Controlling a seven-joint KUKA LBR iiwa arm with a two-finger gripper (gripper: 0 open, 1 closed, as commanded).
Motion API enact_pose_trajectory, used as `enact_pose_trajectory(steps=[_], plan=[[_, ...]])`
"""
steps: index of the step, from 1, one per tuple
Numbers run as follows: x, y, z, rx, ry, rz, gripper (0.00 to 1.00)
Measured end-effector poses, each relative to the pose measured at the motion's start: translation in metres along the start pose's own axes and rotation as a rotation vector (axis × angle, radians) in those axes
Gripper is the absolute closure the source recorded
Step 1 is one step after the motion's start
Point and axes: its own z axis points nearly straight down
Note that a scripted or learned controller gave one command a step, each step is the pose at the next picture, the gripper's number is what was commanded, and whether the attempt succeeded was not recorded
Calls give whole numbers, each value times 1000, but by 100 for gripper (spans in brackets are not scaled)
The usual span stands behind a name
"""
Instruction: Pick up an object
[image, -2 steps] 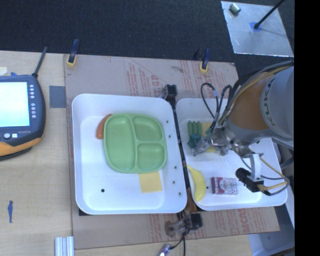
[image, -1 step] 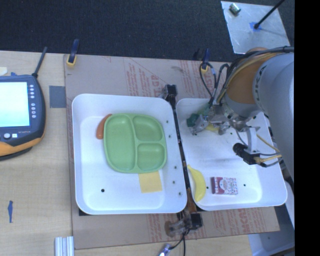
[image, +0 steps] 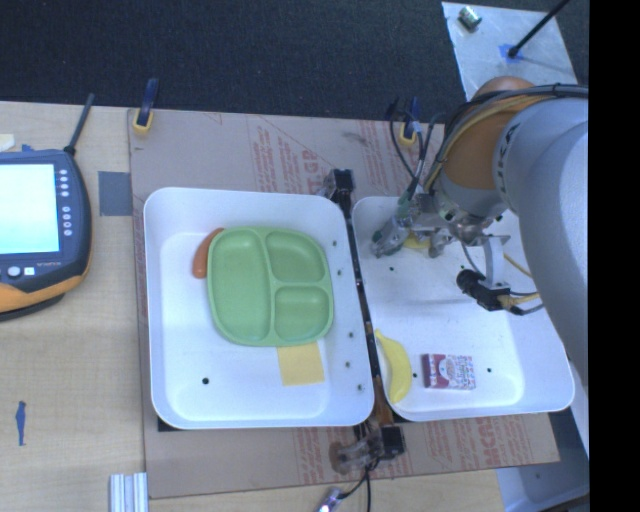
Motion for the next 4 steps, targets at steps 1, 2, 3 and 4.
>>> enact_pose_trajectory(steps=[1,2,3,4], plan=[[-19,1,-1,-5,-2,1,0],[-49,1,-1,-7,-3,2,0],[-47,1,-1,-9,-4,2,0],[-62,1,0,-13,-5,3,0]])
